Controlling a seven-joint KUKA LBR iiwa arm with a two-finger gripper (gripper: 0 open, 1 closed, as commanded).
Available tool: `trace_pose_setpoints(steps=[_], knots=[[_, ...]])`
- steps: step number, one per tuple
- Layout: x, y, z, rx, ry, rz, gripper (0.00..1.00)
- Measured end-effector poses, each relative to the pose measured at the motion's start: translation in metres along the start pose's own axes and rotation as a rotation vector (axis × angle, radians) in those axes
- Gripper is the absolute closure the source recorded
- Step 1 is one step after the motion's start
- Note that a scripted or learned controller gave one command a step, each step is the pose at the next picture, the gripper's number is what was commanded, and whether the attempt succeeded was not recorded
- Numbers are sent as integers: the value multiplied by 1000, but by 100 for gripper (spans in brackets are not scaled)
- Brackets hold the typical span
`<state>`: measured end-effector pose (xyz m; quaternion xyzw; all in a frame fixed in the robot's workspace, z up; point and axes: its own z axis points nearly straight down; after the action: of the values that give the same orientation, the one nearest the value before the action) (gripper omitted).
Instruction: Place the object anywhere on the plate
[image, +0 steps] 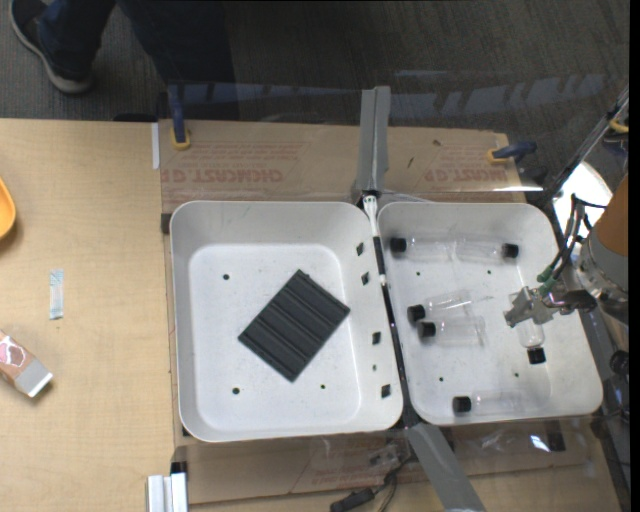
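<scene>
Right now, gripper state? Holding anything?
Gripper: over the right bin, near clear black-capped bottles; grasp cannot be told.

Glossy white plastic bins (190, 330) sit on a matt wooden worktop (80, 200); the dark ribbed plate (294, 325) looks matt.

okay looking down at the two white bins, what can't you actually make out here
- Claw, camera view: too small and blurred to tell how its fingers stand.
- Clear items in the right bin: transparent, outlines lost against white.
- Orange thing: cut off by the left edge.
- Arm: mostly cut off at right.
</scene>
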<state>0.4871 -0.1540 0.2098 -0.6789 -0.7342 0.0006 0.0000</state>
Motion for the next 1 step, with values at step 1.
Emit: trace_pose_setpoints(steps=[1], knots=[[61, 22, -1, 1, -1, 87, 100]])
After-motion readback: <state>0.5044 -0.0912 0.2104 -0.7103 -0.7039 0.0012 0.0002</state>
